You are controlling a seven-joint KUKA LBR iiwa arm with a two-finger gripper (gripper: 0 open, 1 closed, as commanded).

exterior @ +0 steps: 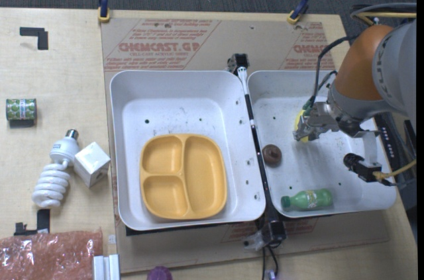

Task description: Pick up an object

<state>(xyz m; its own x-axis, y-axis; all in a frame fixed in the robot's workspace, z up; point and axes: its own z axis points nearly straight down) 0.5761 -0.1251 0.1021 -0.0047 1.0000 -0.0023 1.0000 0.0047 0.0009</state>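
Observation:
My gripper [305,128] hangs low over the middle of the right bin [281,94], pointing left. A small yellow-green thing [301,118] shows right at its tip; whether it is held is unclear. A brown round object [271,153] lies on the bin floor just left of and below the gripper. A green plastic bottle [307,199] lies on its side near the bin's front wall. A yellow divided plate [184,175] rests in the left bin [126,113].
Outside the bins on the left bench lie a spiral light bulb [53,173], a white cube [91,163], a green can [20,110] and a pink bag [46,257]. A black cable end [361,167] hangs near the right bin's right wall.

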